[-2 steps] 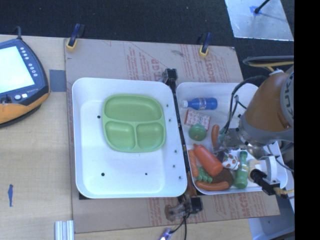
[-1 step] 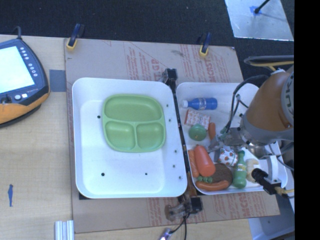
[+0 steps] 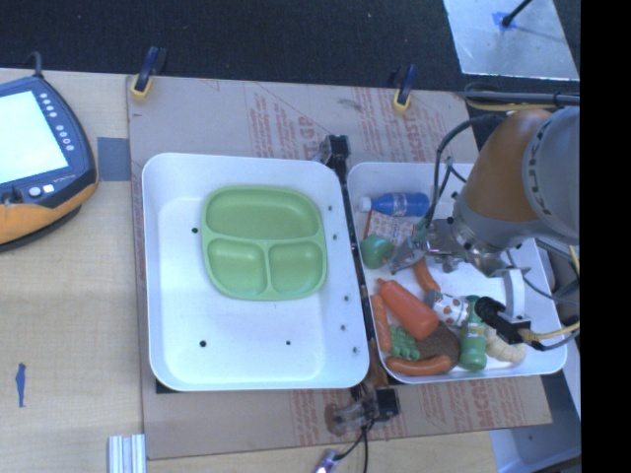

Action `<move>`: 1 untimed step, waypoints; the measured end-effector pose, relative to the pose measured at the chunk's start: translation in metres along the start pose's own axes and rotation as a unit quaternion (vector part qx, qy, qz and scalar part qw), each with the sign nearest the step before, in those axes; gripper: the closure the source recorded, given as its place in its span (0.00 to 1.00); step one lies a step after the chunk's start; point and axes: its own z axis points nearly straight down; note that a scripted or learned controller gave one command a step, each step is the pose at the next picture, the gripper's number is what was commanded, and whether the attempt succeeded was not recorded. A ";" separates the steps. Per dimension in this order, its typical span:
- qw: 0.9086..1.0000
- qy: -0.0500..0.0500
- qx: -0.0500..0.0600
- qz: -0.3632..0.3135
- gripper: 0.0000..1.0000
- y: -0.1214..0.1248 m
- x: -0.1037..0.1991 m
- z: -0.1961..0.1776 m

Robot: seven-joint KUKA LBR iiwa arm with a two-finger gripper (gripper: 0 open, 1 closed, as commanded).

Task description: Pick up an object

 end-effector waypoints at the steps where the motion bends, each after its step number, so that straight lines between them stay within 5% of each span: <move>1: 1.000 0.000 0.001 -0.001 1.00 0.000 -0.001 -0.010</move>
